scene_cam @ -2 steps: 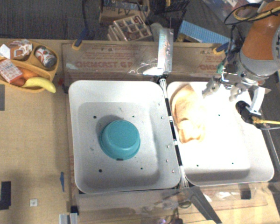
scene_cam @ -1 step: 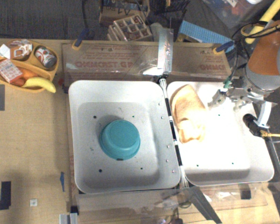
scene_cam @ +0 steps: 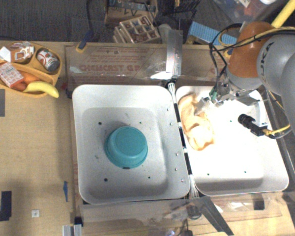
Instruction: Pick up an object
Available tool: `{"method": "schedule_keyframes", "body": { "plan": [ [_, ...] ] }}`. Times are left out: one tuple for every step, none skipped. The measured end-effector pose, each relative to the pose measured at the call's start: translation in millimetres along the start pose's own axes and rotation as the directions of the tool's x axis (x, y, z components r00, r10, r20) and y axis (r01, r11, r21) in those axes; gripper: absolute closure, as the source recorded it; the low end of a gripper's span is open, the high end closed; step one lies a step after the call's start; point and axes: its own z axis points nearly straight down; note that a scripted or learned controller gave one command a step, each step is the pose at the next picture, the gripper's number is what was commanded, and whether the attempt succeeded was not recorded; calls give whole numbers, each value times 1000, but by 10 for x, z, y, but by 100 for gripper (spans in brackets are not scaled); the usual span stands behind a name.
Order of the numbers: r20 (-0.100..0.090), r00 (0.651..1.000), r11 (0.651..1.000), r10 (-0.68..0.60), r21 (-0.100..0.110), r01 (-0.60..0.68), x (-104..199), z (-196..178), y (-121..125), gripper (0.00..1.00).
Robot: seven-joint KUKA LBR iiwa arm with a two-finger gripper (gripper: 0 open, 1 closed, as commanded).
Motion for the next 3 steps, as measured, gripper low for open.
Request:
{"method": "schedule_keyframes", "body": {
  "plan": [
    [0,999,999,-39,-9,39,440,-8,-727,0],
    [1,995,994,-105,-9,105,309,-3,-382,0],
    [2,995,995,-102,-15,102,302,-120,-367,100]
  ]
}}
